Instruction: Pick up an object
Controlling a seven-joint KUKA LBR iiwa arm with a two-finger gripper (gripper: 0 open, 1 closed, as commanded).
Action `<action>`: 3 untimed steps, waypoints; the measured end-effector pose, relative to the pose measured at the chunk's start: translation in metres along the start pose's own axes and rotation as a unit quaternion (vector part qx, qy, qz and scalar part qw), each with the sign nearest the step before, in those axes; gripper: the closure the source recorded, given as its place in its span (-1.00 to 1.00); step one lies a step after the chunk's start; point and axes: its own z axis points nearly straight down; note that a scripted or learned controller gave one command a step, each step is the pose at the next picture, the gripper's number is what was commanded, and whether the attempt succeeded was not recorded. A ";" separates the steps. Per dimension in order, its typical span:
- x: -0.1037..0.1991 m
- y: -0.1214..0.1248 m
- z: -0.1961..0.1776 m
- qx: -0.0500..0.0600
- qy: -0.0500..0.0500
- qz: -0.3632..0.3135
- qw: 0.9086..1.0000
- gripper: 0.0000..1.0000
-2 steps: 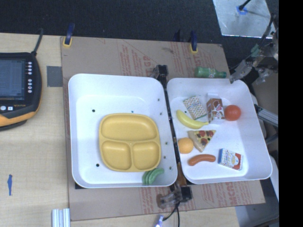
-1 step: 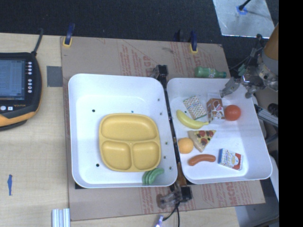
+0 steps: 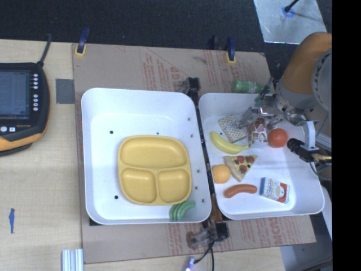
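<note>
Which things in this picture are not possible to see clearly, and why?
1. End effector, camera view: small and tangled with the packet under it; whether it is open or grips anything cannot be told.
2. Patterned packet: partly covered by the end effector; the print is too small to read.
3. Arm: cut off by the right edge.
4. Green toy: it lies against the left bin's wall; its kind is unclear.

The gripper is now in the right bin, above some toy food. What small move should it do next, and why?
Probably a short, straight descent. The gripper hangs over the upper part of the right bin, just above a small red-and-white packet, with a tomato to its right and a banana to its left. Whether the jaws already hold anything cannot be seen, so lowering onto the packet seems the safest step.
</note>
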 end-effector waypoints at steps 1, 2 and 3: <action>0.027 0.018 0.000 0.000 0.000 -0.001 1.000 -1.00; 0.035 -0.003 -0.001 -0.002 -0.001 0.000 1.000 -1.00; 0.035 -0.002 -0.012 -0.003 -0.001 -0.001 1.000 1.00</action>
